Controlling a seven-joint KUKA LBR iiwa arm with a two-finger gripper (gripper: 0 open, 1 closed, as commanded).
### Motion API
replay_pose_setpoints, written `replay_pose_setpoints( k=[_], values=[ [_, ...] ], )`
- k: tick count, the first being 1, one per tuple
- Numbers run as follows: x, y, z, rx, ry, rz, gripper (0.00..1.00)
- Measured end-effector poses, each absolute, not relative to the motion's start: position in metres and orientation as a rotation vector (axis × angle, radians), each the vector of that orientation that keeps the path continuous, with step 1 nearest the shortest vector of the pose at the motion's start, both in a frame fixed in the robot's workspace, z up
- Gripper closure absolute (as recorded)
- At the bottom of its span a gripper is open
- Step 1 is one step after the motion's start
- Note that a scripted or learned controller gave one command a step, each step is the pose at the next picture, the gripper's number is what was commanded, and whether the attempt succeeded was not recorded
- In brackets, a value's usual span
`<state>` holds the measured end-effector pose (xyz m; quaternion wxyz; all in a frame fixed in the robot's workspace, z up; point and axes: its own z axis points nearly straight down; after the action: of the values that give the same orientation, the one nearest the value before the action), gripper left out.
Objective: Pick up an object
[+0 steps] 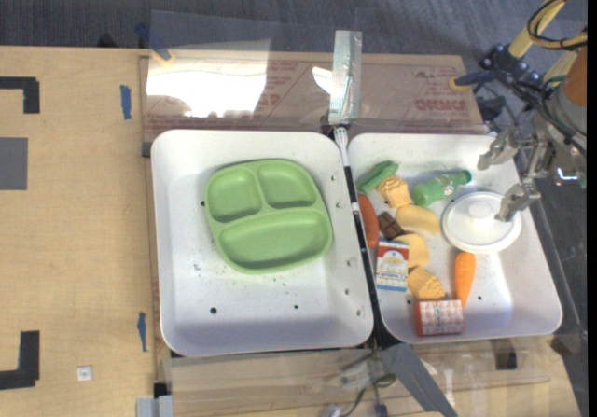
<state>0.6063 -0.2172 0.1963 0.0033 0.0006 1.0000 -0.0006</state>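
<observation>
Claw is hanging over the back right corner of the right bin, fingers spread with nothing between them from what I can see, tips just above the rim of the white round lid. I'd skip that lid, it looks flat and slippery. Better bet is the orange carrot lying just in front of the lid: slim, matte, with bare floor along both sides. I'd line the fingers across its narrow width, then drop straight down. Left bin's green divided plate looks too wide to pinch.
</observation>
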Motion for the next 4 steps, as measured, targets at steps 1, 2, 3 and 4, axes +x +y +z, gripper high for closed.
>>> replay_pose_setpoints(
  k=[1, 2, 3, 4],
  values=[
    [0.593, -0.168, 0.108, 0.778, 3.044, 0.002, 0.00],
    [0.611, -0.113, 0.088, 0.882, 3.013, 0.002, 0.00],
    [0.614, -0.112, 0.100, 0.874, 3.003, 0.002, 1.00],
    [0.630, -0.062, 0.188, 1.252, 2.872, 0.005, 1.00]
  ],
)
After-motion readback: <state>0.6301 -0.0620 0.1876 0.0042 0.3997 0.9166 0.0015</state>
